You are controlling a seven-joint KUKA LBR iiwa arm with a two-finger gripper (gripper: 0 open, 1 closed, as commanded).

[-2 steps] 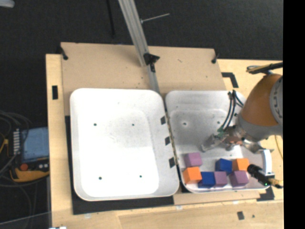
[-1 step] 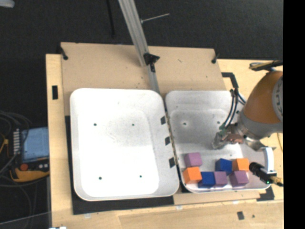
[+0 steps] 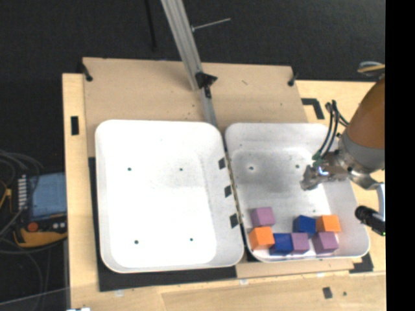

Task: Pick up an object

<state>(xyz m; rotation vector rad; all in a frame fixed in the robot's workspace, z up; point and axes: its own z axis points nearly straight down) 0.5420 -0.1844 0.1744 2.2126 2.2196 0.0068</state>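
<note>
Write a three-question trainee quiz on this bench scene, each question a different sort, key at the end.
1. True or false: all the blocks lie in the right bin.
2. Multiple choice: the gripper is over A) the left bin, B) the right bin, C) the bare bench.
3. Fill in: the block colours are purple, orange and ____.

Key: 1 true; they cluster at its near edge, for example an orange block beside a blue block. 2 B. 3 blue.

White bins [image 3: 162, 193] hold purple, orange and seemingly blue blocks [image 3: 295, 233].
</note>
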